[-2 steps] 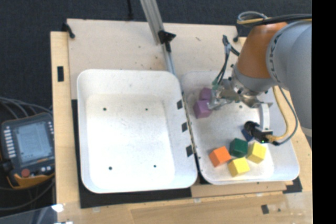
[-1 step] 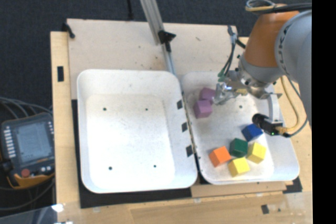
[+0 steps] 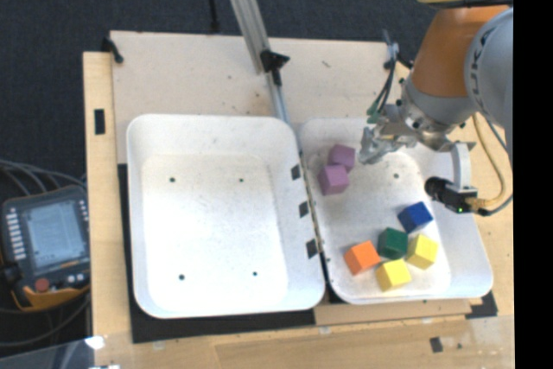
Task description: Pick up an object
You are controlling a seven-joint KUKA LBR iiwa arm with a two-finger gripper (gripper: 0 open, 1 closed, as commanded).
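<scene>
Purple blocks (image 3: pixel 337 168): two lie touching in the upper left of the right bin (image 3: pixel 467 276), just left of my fingers (image 3: pixel 373 149).

My fingers hang over the right bin's upper part, near the upper purple block but apart from it; I cannot tell how far they are open, and nothing shows between them. My grey arm with its orange band (image 3: pixel 449 47) enters from the right. Lower in the same bin sit a blue block (image 3: pixel 416 215), a green block (image 3: pixel 393 243), an orange block (image 3: pixel 362 256) and two yellow blocks (image 3: pixel 408 264), clustered together. The left bin (image 3: pixel 216 212) stands beside it on the tabletop (image 3: pixel 173 65). A metal post (image 3: pixel 246 4) slants above both bins.
</scene>
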